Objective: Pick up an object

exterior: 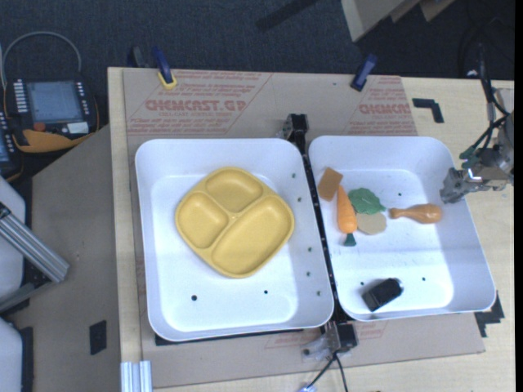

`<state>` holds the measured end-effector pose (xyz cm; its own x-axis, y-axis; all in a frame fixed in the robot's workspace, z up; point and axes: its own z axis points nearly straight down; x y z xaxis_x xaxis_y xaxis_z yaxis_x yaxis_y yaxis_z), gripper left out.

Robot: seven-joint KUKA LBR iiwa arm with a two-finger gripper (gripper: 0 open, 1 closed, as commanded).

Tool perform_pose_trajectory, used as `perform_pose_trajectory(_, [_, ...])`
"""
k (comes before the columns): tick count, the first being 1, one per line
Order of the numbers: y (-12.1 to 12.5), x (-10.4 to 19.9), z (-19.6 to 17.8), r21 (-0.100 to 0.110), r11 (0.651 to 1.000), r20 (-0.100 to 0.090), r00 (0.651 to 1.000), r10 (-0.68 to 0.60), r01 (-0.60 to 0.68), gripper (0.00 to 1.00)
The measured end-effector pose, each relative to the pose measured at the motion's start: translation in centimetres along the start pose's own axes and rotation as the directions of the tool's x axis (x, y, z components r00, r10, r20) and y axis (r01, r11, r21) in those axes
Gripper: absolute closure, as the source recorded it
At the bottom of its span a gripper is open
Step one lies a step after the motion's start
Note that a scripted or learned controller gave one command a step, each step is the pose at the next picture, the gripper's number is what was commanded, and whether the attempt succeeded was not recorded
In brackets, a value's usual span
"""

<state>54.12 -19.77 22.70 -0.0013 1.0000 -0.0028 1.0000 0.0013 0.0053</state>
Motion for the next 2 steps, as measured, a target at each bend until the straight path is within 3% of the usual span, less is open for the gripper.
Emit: perform_pose_trajectory(2, [2.9,11.2,0.3,0.003,1.000,-0.004,1.000,-0.006,0.006,1.00])
